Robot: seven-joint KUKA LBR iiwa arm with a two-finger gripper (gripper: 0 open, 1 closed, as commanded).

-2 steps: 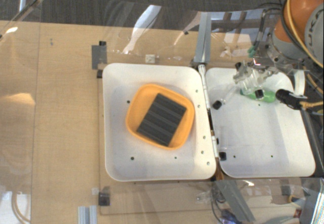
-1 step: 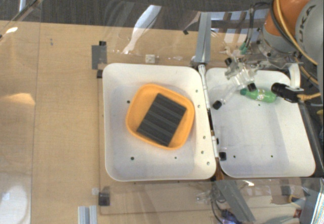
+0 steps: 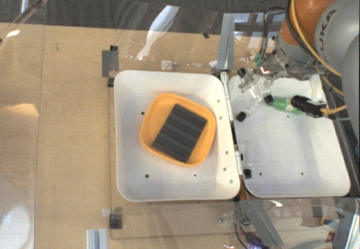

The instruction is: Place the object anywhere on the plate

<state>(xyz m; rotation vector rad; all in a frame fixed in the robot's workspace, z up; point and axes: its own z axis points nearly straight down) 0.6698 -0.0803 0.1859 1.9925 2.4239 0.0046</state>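
The dark ridged block (image 3: 180, 132) lay flat on the orange plate (image 3: 149, 130) in the left bin (image 3: 126, 175), its long axis running from the far right down toward the near left, so by the look of it the task was already met. The plate sat near the middle of that bin. Well apart to the right, over the far part of the right bin (image 3: 298, 180), hung the gripper (image 3: 251, 91), with a green and black marker (image 3: 292, 104) lying just beside it. Whether the gripper was wide or narrow I could not tell. The block lay left and nearer from it, across the wall between the bins.
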